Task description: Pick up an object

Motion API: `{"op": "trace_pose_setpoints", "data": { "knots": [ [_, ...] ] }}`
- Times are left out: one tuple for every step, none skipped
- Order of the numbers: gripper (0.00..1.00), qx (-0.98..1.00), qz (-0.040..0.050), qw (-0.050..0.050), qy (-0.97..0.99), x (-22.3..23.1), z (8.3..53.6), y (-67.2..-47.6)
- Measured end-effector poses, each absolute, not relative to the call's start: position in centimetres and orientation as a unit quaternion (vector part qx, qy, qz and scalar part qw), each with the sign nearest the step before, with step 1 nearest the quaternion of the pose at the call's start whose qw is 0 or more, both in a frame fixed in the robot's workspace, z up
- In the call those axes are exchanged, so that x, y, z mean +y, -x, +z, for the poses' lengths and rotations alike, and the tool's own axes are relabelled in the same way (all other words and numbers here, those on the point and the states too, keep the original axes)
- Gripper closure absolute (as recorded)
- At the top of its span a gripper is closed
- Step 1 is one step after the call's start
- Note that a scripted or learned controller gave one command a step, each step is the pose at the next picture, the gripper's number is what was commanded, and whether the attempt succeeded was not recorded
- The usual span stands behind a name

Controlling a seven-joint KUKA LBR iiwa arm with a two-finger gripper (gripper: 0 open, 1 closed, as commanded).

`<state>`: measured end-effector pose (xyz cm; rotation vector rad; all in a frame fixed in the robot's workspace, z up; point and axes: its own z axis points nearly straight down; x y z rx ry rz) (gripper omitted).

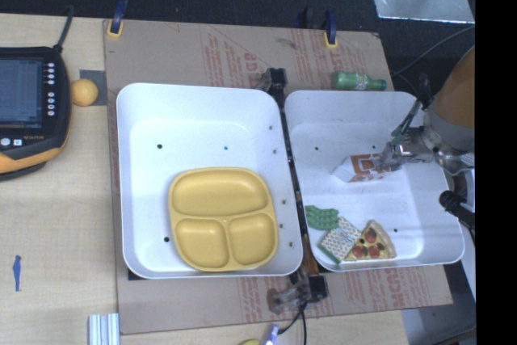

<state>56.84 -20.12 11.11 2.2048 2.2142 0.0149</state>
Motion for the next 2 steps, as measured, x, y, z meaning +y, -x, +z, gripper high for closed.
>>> {"op": "trace_pose_setpoints", "data": {
  "knots": [
    [1.0, 0.708, 0.0052, 0.012, -0.706, -19.89, 10.85, -56.17],
    [1.0, 0.709, 0.0067, 0.012, -0.705, -20.06, 10.81, -55.98]
  ]
}}
